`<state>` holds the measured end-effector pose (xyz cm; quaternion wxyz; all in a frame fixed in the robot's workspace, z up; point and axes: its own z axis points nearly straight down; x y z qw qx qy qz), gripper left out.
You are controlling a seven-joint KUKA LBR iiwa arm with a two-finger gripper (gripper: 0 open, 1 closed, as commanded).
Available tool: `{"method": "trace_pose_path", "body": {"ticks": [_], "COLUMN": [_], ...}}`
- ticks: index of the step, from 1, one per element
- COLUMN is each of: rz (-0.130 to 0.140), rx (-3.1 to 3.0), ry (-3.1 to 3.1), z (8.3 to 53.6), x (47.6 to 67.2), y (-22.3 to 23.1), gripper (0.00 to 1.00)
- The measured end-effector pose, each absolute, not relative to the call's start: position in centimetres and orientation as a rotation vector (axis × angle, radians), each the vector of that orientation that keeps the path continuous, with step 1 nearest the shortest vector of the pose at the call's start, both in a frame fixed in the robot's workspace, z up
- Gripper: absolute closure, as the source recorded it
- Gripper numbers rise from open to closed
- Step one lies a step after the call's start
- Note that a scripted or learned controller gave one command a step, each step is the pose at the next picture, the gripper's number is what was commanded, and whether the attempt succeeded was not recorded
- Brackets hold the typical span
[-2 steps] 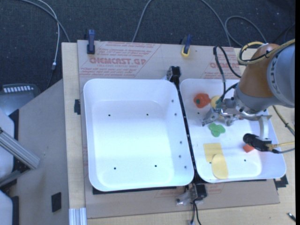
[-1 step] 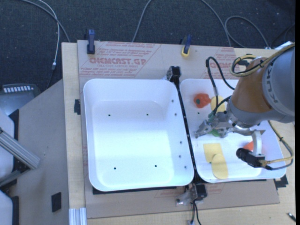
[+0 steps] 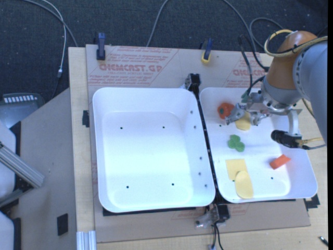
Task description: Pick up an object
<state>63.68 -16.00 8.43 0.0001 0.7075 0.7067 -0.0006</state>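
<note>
Camera view: the gripper (image 3: 244, 116) hangs low in the right bin (image 3: 307, 184), its fingers straddling a pale yellow lump (image 3: 243, 124); a firm hold cannot be told. A red-orange piece (image 3: 225, 109) sits just beside, a green piece (image 3: 235, 142) near below.

Five small objects lie scattered in the right-hand shallow white bin (image 3: 302, 191). A red, rounded piece with a green spot (image 3: 225, 109) sits nearest its far left corner, a pale yellow lump (image 3: 243, 124) just beside it. A green clover-shaped piece (image 3: 235, 143) lies mid-bin, a small orange block (image 3: 279, 162) toward the right wall, and a flat yellow slab (image 3: 239, 176) by the near rim.
</note>
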Motion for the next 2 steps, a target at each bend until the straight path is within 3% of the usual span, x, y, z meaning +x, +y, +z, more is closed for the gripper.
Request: {"method": "trace_pose_path", "body": {"ticks": [1, 2], "rz": [-0.026, -0.007], "rx": [2.236, 2.305], "ry": [2.236, 2.143], "z": [8.0, 12.5], "x": [65.9, 66.4], "y": [-16.7, -21.2], "gripper": [0.00, 0.00]}}
